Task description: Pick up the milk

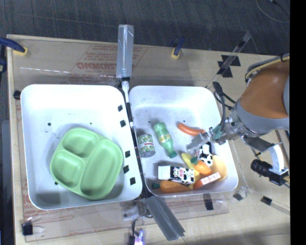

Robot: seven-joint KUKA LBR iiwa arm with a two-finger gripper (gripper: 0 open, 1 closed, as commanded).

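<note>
In the camera view, the jaws (203, 143) are seen low over the right bin (158, 95), but whether they are wide or narrow cannot be told. The milk (176, 174), a cow-patterned carton, is found lying flat just below and left of the jaws, among a carrot (174, 187) and a green bottle (164, 138).

A green divided plate (87, 162) fills the left bin (35, 101); a green bottle (164, 139) and perhaps a hotdog (190, 129) lie right.

Dark grey carpet floor (66, 9) around a light wood desk (193, 65). Clear plastic sheet with red print (96, 60) on the desktop. Blue clamps (12, 46) on the left edge, one more (178, 48) at the back edge. Even lighting.
</note>
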